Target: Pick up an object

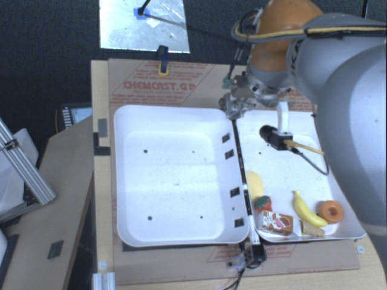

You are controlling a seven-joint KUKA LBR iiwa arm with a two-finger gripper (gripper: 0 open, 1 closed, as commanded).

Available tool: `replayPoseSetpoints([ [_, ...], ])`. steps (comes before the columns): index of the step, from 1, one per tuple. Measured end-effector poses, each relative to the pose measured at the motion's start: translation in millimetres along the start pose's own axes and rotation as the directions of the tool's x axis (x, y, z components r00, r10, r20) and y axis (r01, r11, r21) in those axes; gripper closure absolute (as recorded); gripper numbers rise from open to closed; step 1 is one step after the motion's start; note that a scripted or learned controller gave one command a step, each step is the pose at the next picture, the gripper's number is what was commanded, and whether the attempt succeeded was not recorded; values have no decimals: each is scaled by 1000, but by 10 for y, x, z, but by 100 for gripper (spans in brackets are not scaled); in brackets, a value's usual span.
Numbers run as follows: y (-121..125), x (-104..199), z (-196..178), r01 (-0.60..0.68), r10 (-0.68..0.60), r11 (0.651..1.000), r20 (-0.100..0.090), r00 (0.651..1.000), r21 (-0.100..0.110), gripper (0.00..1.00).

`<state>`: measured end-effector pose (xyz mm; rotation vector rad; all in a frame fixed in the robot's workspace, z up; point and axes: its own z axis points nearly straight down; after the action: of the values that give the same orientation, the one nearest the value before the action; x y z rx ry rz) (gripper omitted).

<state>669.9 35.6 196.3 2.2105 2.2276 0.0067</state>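
At far end of the divider: we see the grey two-finger gripper (233, 109) just above the back rim, where the two bins meet.
Gripper state: we cannot tell whether it is wide, narrow or holding anything; the wrist blocks our line of sight.
Arm: the grey arm with the orange band (284, 17) comes in from the right and covers the right bin's far right side.
Left bin: shallow white bin (121, 162), left of the gripper.
Right bin: shallow white bin (266, 162); every pickable object we see sits at its near end, well apart from the gripper.
Banana: curved yellow banana (305, 209), lying flat near the front wall.
Ring: orange doughnut-shaped ring (331, 211), just right of the banana.
Yellow piece: pale yellow rounded piece (254, 185), against the divider.
Red piece: small red piece (262, 203), just in front of the yellow one; we cannot tell if they touch.
Packet: red-and-white printed packet (278, 222), flat at the front wall, left of the banana.
Wedge: tan wedge (313, 228), at the banana's near tip.
Base: brown cardboard sheet with red print (163, 80) under both bins.
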Motion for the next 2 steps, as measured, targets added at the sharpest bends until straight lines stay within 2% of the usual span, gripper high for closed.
replayPoseSetpoints([
  [1,-415,741,127,3,-3,1000,-2,1000,8,100],
  [2,-553,891,1172,-1,1,1000,1,1000,10,100],
])
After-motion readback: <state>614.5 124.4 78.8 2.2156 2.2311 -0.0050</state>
